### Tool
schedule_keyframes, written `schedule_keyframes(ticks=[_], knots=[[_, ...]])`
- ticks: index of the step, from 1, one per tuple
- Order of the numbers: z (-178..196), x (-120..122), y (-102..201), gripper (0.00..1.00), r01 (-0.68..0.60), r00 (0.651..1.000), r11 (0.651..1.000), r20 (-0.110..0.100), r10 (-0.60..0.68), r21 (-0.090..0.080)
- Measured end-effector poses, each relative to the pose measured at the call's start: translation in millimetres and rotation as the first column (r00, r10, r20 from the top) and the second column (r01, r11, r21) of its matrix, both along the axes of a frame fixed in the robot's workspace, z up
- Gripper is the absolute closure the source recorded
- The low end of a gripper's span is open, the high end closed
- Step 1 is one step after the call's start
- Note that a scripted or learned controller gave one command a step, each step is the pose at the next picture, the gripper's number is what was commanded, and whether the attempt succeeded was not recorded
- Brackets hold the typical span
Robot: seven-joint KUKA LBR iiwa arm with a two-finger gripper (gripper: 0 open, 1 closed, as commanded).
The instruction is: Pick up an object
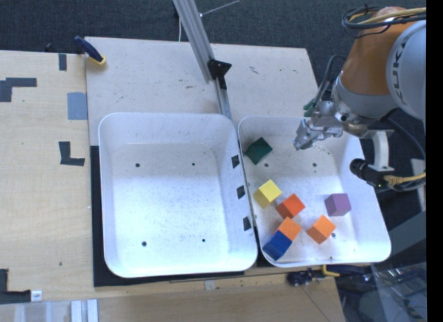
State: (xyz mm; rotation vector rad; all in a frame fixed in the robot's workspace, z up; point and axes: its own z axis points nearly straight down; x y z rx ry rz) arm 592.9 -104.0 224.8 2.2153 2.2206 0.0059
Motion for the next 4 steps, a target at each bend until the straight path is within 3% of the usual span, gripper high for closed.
schedule_keyframes(ticks=[1, 3, 4], knots=[[30, 1, 0, 1.0, 0.001, 1.0, 1.0, -0.003, -0.001, 0.0], [19, -22, 105, 1.0, -0.004, 1.0, 1.0, -0.01, 0.004, 0.002], [20, -21, 163, 1.0, -0.006, 1.0, 1.0, -0.008, 0.006, 0.002]])
